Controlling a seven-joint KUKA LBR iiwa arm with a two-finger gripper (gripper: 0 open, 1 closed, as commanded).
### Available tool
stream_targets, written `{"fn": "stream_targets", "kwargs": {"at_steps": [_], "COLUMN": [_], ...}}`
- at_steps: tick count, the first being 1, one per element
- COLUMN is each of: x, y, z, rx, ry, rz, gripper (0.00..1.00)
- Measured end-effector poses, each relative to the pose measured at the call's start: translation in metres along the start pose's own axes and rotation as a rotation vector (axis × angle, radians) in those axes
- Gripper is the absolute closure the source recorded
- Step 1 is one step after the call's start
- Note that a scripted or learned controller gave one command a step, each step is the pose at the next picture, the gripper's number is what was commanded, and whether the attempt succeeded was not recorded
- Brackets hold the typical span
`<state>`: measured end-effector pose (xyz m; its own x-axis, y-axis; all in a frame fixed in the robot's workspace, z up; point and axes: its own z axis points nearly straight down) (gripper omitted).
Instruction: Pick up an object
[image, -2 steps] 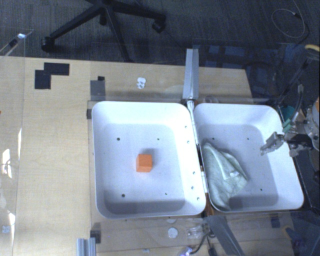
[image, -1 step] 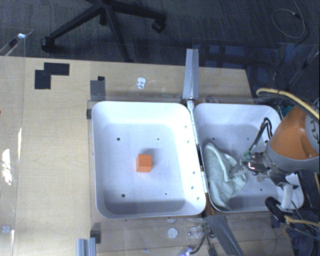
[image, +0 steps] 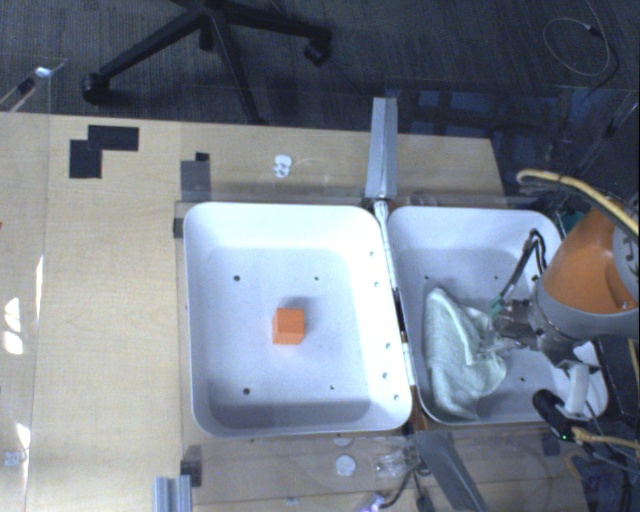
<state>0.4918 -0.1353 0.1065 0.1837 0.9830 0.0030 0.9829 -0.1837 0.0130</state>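
Over in the right bin (image: 450, 235), a crumpled pale cloth (image: 455, 350) lies soft and folded, its long axis running from the bin's far side toward the near wall, close to the divider. At its right edge sits the gripper (image: 497, 335), down touching the fabric; its metal tip is small and blurred, so whether it pinches the cloth I cannot tell. Across in the left bin (image: 215, 300), smooth white plastic, rests a small orange cube (image: 289, 326), roughly central.

The bins (image: 230, 225) look like smooth matt plastic, the cloth (image: 455, 355) soft and wrinkled, the bench (image: 90, 330) pale wood.
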Motion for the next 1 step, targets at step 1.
{"fn": "stream_targets", "kwargs": {"at_steps": [1], "x": [0.0705], "y": [-0.0163], "z": [-0.0883], "rx": [0.011], "ry": [-0.002], "rz": [-0.018], "gripper": [1.0]}}
